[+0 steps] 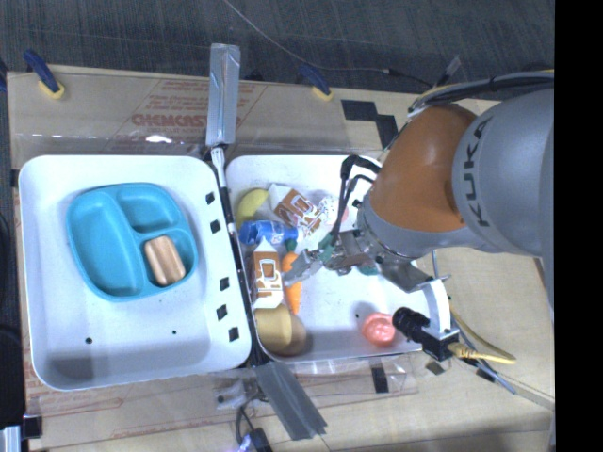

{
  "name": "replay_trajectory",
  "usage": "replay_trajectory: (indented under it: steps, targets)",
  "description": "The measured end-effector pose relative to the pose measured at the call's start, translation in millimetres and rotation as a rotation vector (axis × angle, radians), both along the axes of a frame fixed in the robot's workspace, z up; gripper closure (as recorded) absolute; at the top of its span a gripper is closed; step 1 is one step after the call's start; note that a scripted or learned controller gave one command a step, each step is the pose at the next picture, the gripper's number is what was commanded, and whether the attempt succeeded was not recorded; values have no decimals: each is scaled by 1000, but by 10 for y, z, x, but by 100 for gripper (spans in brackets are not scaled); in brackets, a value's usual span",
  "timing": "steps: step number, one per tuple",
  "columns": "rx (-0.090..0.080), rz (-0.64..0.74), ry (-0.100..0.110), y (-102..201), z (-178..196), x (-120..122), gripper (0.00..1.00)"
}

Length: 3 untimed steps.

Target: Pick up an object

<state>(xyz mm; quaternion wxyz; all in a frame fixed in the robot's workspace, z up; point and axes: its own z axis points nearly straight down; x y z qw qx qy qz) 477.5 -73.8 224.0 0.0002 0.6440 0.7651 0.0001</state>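
Observation:
My gripper (311,260) is low in the right bin (330,169), reaching left from the grey and orange arm. It hovers over a cluster of small things at the bin's left side. Just left of it lie a brown and white carton (267,278) and an orange carrot (293,297). Above these lie a blue packet (263,232), a white and brown wrapper (298,209) and a yellow lemon (251,201). A tan potato (281,330) rests in the front left corner. A pink round item (378,329) lies near the front wall, apart from the gripper.
The left bin (57,347) holds a blue divided plate (108,224) with a brown bun (165,259) in its lower right compartment. A ridge with black clips (224,252) separates the bins. The arm covers the right bin's right half.

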Motion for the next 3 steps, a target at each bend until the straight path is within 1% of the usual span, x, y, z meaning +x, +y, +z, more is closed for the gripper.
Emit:
replay_trajectory:
  steps: [1, 2, 3]
  targets:
    - [0, -57, -4, -297, -1314, 11, 0]
    - [-1, 133, -5, -473, -1311, 11, 0]
    - [-1, 137, -1, -474, -1229, 8, 100]
